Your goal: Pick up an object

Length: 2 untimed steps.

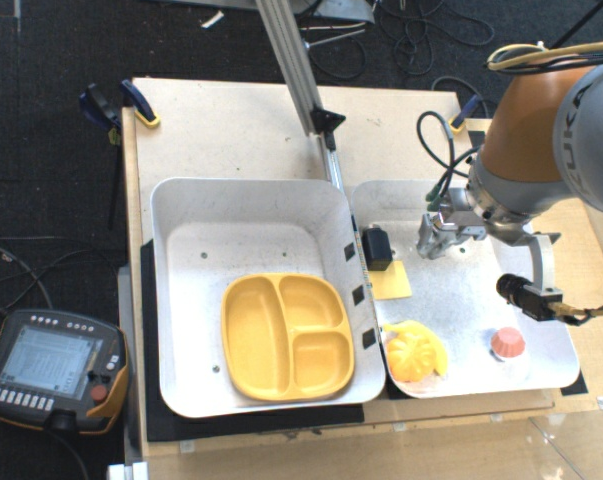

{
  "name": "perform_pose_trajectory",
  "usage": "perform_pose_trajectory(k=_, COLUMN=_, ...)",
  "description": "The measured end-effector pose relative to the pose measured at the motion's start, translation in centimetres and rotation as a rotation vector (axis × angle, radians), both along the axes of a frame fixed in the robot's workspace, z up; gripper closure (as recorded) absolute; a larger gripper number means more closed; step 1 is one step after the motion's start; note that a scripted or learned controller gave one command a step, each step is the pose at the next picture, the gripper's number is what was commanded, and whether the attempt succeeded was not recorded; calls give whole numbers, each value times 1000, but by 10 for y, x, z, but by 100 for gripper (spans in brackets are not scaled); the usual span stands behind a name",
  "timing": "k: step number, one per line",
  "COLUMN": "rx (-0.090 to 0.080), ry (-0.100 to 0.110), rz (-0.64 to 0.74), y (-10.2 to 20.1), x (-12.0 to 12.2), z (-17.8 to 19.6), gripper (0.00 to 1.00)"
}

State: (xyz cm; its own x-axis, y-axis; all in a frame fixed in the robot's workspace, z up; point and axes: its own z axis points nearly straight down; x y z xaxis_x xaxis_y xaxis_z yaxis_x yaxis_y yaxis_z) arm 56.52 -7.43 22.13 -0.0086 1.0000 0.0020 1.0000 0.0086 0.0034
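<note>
the gripper (438,240) hangs over the upper part of the right bin (461,298); i cannot tell from this angle how it is set, and nothing shows in its grip. below and left of the gripper lies a yellow card (392,281), touching a small black block (377,247). a yellow squash-like toy (415,351) sits near that bin's lower left corner, a small pink object (508,344) to its right. the left bin (181,268) holds a yellow divided plate (286,336)
</note>
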Motion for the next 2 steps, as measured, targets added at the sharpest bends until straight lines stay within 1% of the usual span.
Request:
perform_pose_trajectory(k=1, rx=-1, ry=1, rz=0, y=46, x=27, z=-7, gripper=100)
perform_pose_trajectory(k=2, rx=0, ry=-1, rz=-1, y=95, x=56, z=10, gripper=100)
